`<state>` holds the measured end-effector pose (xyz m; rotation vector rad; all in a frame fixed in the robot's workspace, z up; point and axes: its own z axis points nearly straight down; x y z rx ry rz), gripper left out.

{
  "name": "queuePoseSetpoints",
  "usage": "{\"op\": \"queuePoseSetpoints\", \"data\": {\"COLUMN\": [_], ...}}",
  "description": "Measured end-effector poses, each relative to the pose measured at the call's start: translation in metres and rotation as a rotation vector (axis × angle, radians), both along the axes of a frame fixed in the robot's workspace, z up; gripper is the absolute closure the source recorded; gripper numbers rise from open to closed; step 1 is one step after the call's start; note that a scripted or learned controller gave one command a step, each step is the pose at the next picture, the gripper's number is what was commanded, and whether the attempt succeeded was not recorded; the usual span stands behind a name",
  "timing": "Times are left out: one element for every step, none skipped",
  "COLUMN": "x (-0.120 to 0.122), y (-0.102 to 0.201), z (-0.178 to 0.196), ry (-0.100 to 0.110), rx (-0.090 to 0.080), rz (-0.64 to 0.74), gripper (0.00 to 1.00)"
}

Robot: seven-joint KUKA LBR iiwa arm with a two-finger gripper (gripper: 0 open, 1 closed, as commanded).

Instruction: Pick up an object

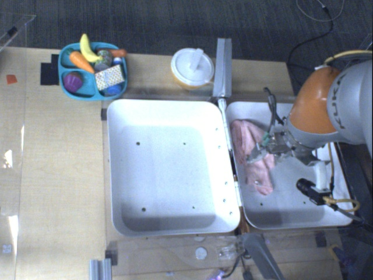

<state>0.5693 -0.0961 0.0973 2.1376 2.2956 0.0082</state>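
Over the right bin (291,214) the gripper (263,147) touches a pink cloth (252,153) — whether its jaws are clenched, I cannot tell.

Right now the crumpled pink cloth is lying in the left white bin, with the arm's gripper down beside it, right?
Not quite: the crumpled pink cloth lies in the right white bin, not the left white bin. The camera view shows this. The gripper is indeed down at the cloth.
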Motion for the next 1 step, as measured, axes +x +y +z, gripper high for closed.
{"op": "queuePoseSetpoints", "data": {"x": [0.0714], "y": [-0.0067], "z": [-0.0065], "ry": [-0.008], "rx": [-0.002], "rz": [0.127], "gripper": [0.00]}}
